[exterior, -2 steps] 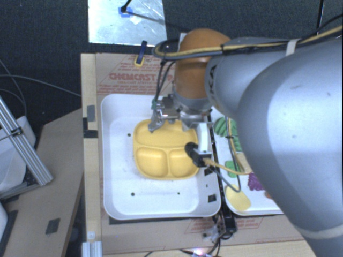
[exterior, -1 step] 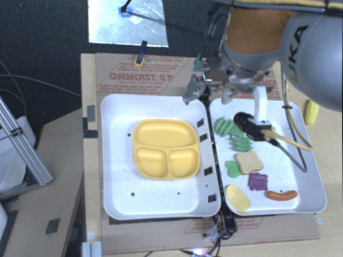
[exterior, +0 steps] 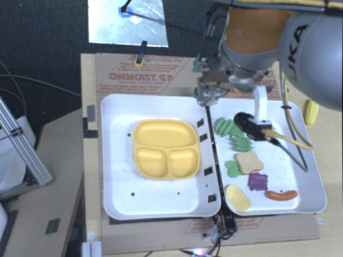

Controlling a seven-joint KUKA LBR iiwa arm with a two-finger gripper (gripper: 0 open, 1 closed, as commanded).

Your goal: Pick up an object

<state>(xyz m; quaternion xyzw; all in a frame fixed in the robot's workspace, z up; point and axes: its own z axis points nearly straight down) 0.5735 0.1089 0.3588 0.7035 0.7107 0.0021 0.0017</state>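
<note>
- The counter (exterior: 59,143) is tan, with printed cardboard (exterior: 155,74) beneath two white bins and a dark floor behind.
- The left bin (exterior: 115,143) holds a yellow divided plate (exterior: 165,149), with bare white floor on all sides of it.
- The right bin (exterior: 313,191) holds toy food: green pieces (exterior: 228,126), a bread slice (exterior: 248,162), purple grapes (exterior: 258,181), a sausage (exterior: 281,195) and a yellow piece (exterior: 238,197) (crowded toward the divider).
- The end effector (exterior: 210,92) hangs over the bins' shared back edge; its opening cannot be made out.
</note>
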